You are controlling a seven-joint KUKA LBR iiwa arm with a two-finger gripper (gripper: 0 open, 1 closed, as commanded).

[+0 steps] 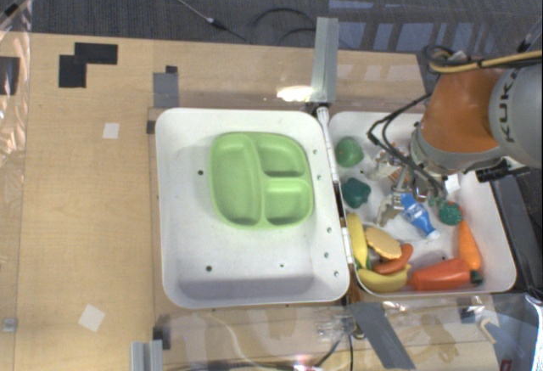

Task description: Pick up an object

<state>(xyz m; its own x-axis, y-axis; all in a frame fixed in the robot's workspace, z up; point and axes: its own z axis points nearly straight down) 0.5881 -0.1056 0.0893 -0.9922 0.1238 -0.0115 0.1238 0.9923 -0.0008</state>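
A green tray (259, 178) is seen in the left bin (182, 276). In the right bin (502, 272), toys are crowded: two green pieces at 10 o'clock, a banana (377, 278) and red pepper (441, 275) at 6 o'clock. The claw (405, 195) hangs over a blue tube (419, 217) at the centre; whether anything is pinched cannot be told. A neighbour may be nudged, or the tube may slip, because of crowding.

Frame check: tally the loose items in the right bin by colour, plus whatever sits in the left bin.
Right bin, as far as the clutter lets me tell:
Green: 3, a light green piece, a dark green piece, a small green piece
Yellow: 2, bananas
Orange or red: 3, a carrot, a long pepper, a hot dog
Blue: 1, a blue tube
Left bin: 1, a green divided plate
Total: 10
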